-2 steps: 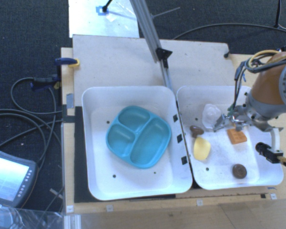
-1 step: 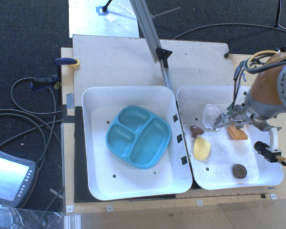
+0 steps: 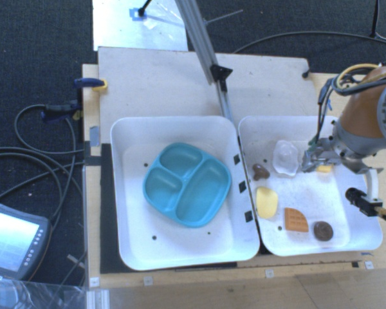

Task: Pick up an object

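Two bins [image 3: 125, 192]: one blue plate [image 3: 186, 184], five small items [image 3: 296, 220].

Robot lab: teach pendant [image 3: 13, 237], cables [image 3: 32, 153]

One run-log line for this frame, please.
phase: reaching | gripper: low in right bin, beside clear cup | grasp: none seen | left bin: blue divided plate
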### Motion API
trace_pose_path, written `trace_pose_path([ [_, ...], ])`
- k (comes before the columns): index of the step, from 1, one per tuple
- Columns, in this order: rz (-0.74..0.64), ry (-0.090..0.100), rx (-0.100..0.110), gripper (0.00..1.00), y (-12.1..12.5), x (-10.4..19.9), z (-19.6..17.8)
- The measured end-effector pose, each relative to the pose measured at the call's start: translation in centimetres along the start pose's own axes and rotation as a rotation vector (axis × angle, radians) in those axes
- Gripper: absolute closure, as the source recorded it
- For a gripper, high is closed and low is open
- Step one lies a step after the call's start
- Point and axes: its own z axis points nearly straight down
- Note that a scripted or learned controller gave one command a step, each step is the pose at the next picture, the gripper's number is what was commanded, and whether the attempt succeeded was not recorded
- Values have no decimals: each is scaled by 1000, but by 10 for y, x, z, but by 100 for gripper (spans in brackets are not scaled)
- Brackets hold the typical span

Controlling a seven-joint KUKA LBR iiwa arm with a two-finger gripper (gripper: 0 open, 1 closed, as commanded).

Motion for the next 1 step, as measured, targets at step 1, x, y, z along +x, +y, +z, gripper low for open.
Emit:
trace_pose_path([
  [1,1,8,18,100,-7,-1,-53],
])
